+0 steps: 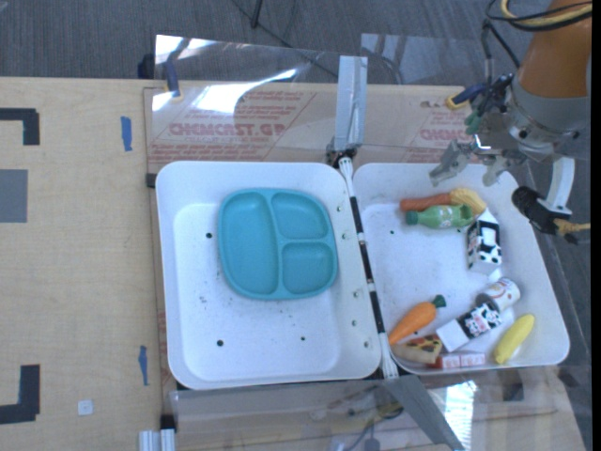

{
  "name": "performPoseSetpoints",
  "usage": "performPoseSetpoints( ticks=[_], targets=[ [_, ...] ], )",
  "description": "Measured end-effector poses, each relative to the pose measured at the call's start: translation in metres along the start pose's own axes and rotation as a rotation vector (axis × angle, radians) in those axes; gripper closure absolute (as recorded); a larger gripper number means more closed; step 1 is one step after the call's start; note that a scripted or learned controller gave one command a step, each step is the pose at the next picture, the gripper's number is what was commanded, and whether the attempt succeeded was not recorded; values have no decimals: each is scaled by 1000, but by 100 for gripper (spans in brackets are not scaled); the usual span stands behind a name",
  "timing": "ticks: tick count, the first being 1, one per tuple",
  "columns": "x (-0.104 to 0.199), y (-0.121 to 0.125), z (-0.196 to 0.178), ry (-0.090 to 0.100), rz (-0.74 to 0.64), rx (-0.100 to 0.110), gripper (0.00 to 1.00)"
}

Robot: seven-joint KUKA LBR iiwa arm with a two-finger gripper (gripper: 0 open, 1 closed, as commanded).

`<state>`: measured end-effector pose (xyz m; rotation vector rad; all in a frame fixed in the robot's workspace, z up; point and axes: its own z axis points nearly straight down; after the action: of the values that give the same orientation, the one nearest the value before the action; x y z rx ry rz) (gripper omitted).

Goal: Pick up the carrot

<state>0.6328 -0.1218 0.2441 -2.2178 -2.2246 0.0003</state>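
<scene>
- You are looking at the carrot (414,319) lying in the right bin (554,346), near its front edge, just left of the cow-patterned carton (481,319).
- A slice of pizza (422,349) is sitting just in front of the carrot, and a yellow banana (515,337) is lying further right.
- Your tool (474,158) is hovering at the bin's far rim, well apart from the carrot; you cannot tell its state.
- A teal divided plate (277,242) is resting in the left bin (178,280).
</scene>
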Motion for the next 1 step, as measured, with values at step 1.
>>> performPoseSetpoints(
  ticks=[1],
  targets=[
    [19,-89,57,2,370,5,0]
  ],
)
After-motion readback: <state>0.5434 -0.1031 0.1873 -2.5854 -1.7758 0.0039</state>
